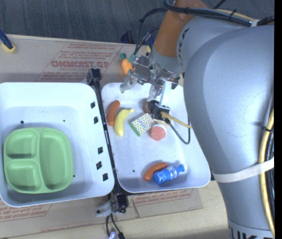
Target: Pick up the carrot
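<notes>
While the fingers [126, 85] hang apart, the carrot [126, 66] — seemingly — sits just beside them.

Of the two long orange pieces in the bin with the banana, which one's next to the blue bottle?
The lower orange piece, at the bin's near edge against the blue bottle. The upper orange piece lies beside the banana.
</notes>
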Tool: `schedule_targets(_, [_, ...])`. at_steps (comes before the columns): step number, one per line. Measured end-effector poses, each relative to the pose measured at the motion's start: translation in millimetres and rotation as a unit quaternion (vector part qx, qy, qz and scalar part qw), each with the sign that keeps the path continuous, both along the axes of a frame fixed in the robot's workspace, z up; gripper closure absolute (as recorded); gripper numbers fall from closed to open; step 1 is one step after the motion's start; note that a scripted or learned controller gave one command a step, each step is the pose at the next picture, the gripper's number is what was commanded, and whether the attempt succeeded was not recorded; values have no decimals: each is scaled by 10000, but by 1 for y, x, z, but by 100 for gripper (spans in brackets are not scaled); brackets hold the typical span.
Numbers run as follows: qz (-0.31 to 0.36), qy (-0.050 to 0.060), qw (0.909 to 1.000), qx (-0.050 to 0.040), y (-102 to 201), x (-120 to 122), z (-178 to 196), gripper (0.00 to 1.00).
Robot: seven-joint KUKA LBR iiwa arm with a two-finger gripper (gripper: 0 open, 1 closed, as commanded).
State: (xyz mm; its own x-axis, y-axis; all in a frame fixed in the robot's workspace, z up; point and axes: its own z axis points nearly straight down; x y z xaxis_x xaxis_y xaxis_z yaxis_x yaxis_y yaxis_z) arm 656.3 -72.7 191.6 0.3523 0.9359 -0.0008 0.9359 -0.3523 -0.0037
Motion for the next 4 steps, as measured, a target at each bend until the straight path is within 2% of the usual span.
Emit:
schedule_targets(1, [-1930, 11, 9812, 1, -31, 0, -90, 0])
schedule_targets(2, [-1888, 44, 9820, 7, -30, 0, -80, 100])
schedule_targets(3, [-2319, -3, 9727, -1, -10, -12, 50, 100])
schedule_targets(4, [-2798, 18, 9601, -8, -29, -75, 27, 100])
